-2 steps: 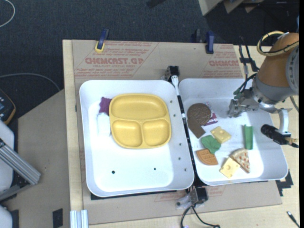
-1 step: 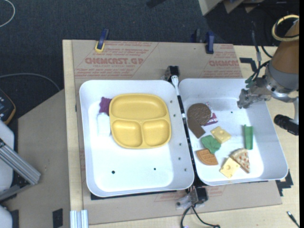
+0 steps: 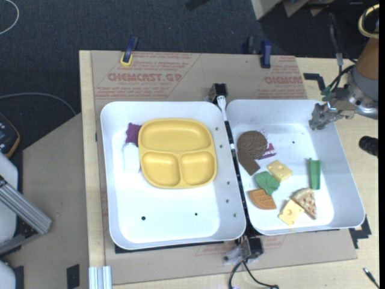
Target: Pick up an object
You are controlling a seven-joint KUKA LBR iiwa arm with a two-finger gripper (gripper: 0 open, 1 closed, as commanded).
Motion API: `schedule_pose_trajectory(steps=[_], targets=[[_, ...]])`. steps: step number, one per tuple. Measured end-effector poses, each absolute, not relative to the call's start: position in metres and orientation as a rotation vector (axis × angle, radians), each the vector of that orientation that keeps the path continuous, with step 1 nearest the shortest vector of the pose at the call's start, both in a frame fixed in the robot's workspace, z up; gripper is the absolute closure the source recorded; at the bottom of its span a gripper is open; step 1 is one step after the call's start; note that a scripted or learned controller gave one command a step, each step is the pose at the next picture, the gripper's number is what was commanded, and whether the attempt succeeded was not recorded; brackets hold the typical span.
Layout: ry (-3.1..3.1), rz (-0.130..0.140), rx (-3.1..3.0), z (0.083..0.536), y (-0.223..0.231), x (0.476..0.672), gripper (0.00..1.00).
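Note:
The right bin (image 3: 337, 155) holds several toy foods: a brown round patty (image 3: 251, 146), a yellow cheese cube (image 3: 280, 171), a green leafy piece (image 3: 267, 181), an orange cookie-like piece (image 3: 262, 198), a yellow cheese wedge (image 3: 291, 212), a pizza slice (image 3: 307, 201) and a green stick (image 3: 314, 173). My gripper (image 3: 319, 117) hangs over the bin's far right rim, above and apart from all of them. Nothing shows between its tips.
The left bin (image 3: 120, 209) carries a yellow three-compartment plate (image 3: 177, 152), with a purple item (image 3: 132, 131) and a white item (image 3: 130, 156) at its left side. A black divider clamp (image 3: 219, 92) sits between the bins. The arm (image 3: 361, 95) enters from the right.

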State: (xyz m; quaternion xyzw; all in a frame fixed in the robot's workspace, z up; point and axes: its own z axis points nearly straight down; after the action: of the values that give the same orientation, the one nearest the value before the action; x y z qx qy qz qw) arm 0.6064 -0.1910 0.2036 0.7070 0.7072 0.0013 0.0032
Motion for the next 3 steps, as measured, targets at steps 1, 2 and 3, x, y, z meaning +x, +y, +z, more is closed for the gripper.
schedule_pose_trajectory(steps=[1, 2, 3], targets=[[2.219, 0.004, 2.216, 0.227, -0.191, 0.607, 1.0], [2.23, 0.002, 2.217, 0.226, -0.13, 0.609, 1.0], [2.231, 0.001, 2.217, 0.22, -0.076, 0.609, 1.0]])
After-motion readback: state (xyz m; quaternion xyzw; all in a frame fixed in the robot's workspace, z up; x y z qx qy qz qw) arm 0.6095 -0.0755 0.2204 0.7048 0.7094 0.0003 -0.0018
